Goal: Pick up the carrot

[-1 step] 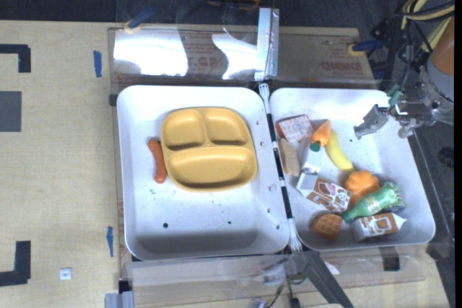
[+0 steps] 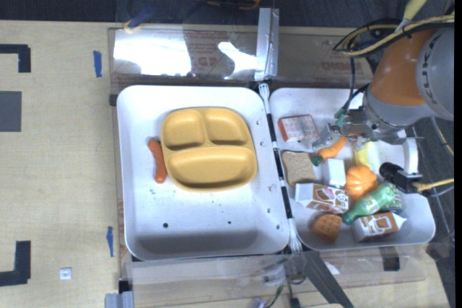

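Note:
The carrot (image 2: 333,149) is a small orange piece with a green tip pointing left. It lies in the upper middle of the right bin (image 2: 426,227), between a slice of bread (image 2: 297,167) and a yellow item (image 2: 368,154). My gripper (image 2: 345,129) hangs just above and to the right of the carrot's orange end, very close to it. Whether it touches the carrot is unclear from this angle. The grey arm with its orange band (image 2: 401,76) reaches in from the upper right.
The right bin is crowded: a red packet (image 2: 298,128), a white block (image 2: 336,171), an orange fruit (image 2: 359,180), a green bottle (image 2: 372,202), two small cartons and a waffle (image 2: 326,226). The left bin (image 2: 137,213) holds a yellow divided plate (image 2: 208,148) and an orange sausage (image 2: 157,160).

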`<action>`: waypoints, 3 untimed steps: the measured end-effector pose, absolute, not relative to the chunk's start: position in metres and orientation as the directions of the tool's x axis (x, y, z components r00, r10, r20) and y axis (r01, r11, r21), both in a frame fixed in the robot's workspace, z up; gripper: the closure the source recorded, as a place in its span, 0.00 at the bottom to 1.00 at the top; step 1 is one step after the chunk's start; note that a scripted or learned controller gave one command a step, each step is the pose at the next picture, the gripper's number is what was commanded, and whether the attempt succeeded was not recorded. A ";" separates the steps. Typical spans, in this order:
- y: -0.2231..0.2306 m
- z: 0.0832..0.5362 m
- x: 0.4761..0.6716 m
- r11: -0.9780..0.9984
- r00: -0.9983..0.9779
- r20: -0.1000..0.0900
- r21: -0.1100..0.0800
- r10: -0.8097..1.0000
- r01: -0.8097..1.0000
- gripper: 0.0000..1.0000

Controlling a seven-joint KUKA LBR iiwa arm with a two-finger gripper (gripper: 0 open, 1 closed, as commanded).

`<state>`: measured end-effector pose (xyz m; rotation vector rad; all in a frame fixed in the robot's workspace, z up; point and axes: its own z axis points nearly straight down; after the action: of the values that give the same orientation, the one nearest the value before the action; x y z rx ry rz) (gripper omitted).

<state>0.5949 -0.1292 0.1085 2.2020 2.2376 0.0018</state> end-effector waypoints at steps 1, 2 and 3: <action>-0.121 0.089 0.587 0.077 -0.077 -0.004 0.007 0.997 0.997 0.00; -0.120 0.097 0.587 0.075 -0.075 -0.004 0.008 0.997 0.997 1.00; -0.153 0.092 0.600 0.239 -0.239 0.003 -0.005 0.971 0.971 1.00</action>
<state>0.6004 -0.1534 0.0918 1.9406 2.4772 -0.0028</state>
